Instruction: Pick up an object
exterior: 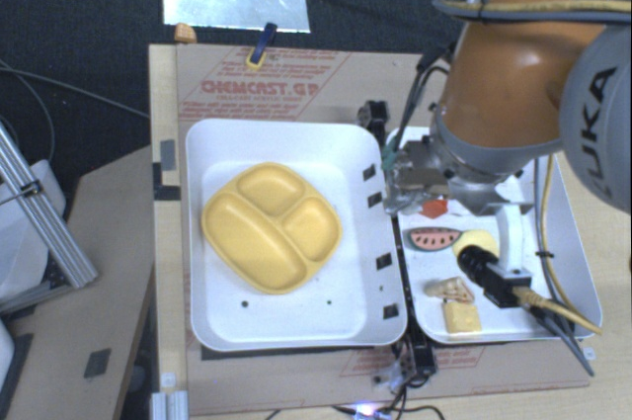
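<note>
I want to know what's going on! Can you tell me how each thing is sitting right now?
Yellow plate: flat, right way up, in the left bin.
Watermelon slice: lying flat, right bin.
Red piece: under the arm.
Cracker: flat.

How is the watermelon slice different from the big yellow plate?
The watermelon slice is small, red with a green rim; the yellow plate is far bigger, all yellow, with three compartments. The slice lies in the right bin near the gripper; the plate sits alone in the left bin. Both lie flat.
</note>
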